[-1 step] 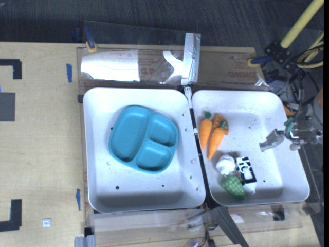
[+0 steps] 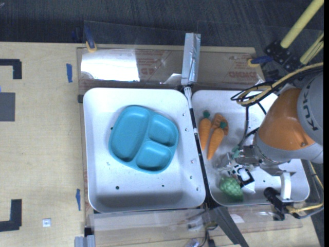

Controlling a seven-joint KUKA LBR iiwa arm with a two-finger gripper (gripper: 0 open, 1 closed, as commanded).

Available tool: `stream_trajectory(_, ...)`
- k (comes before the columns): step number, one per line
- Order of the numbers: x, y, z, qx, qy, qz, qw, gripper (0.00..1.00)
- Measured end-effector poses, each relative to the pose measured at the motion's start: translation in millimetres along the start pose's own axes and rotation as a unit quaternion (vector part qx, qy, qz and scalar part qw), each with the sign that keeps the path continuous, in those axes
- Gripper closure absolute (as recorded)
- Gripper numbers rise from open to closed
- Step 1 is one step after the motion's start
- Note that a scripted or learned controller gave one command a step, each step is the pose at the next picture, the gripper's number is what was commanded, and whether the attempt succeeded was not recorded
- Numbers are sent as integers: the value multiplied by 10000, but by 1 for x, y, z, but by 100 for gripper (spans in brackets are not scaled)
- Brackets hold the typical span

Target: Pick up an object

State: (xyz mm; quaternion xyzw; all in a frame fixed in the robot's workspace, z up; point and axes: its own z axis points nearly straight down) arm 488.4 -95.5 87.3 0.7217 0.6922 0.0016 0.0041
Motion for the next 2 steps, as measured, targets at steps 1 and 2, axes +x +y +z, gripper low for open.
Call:
stream_trajectory(1, 0, 2, -11, -21, 6, 7, 10000, 100)
stream_trajectory(2, 50, 40, -138, 11, 22, -779, 9970, 100)
